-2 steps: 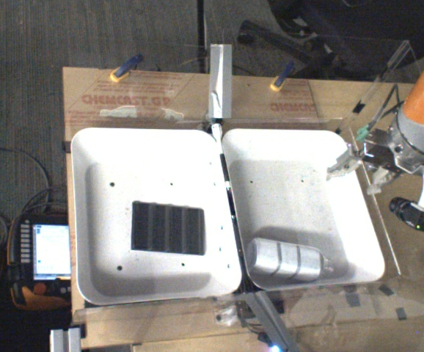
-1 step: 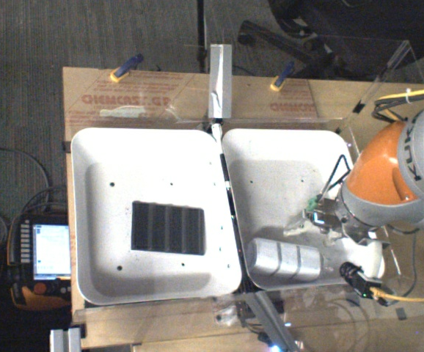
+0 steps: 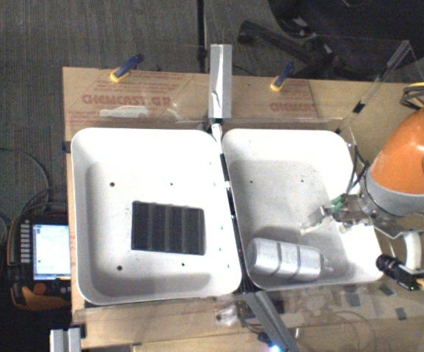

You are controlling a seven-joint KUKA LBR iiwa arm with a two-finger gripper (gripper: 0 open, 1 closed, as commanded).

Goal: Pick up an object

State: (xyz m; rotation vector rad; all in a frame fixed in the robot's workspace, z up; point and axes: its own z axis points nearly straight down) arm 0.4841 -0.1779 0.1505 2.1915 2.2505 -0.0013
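From above the bench, two white bins sit side by side, and the seam between them makes the handiest landmark. Left of the seam, the left bin (image 3: 94, 167) holds a dark ribbed rectangular block (image 3: 168, 228) lying flat a little below the bin's middle, its right edge near the seam but not touching it. Right of the seam, the right bin (image 3: 285, 149) has a silvery grey cylinder-like object (image 3: 284, 259) lying on its side in the near corner, its left end just beside the seam.

Farther right from the seam, over that bin's right side, the arm (image 3: 403, 163) leans in, orange band uppermost. The gripper (image 3: 326, 215) hangs at its tip, pointing back toward the seam, above the cylinder and apart from it. It is small and blurred against the white floor, so I cannot tell how the hand is set. Nothing can be seen in it.

Beyond the seam's far end stands an upright metal post (image 3: 220, 83), with clamps on the board either side.
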